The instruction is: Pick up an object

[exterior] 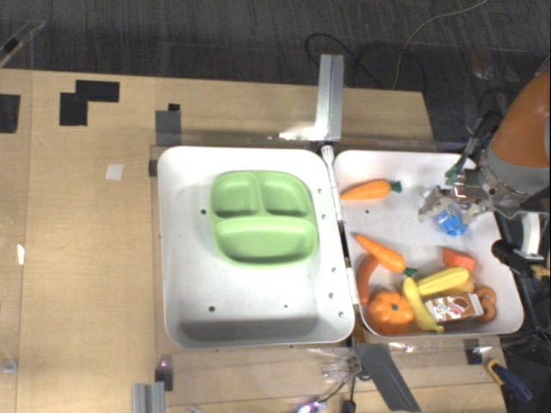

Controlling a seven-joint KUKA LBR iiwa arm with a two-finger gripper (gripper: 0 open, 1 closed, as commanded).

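You see the hand low over the right bin, near that bin's far right side, with the grey arm and its orange band entering from the right. Just beneath the fingertips sits a small blue object, touching or nearly touching the metal of the hand; you cannot tell from this angle whether the fingers are spread or closed, or whether they grip the blue object at all.

To the left of the hand, a carrot lies near the bin's far left corner. A second carrot lies diagonally toward the middle, well apart from the hand. Along the near edge you find an orange pumpkin-like toy, a banana, a yellow corn-like piece, a small red piece and a brown carton, packed close together.

In the left bin a green divided plate rests flat. Both bins stand on the wooden bench.
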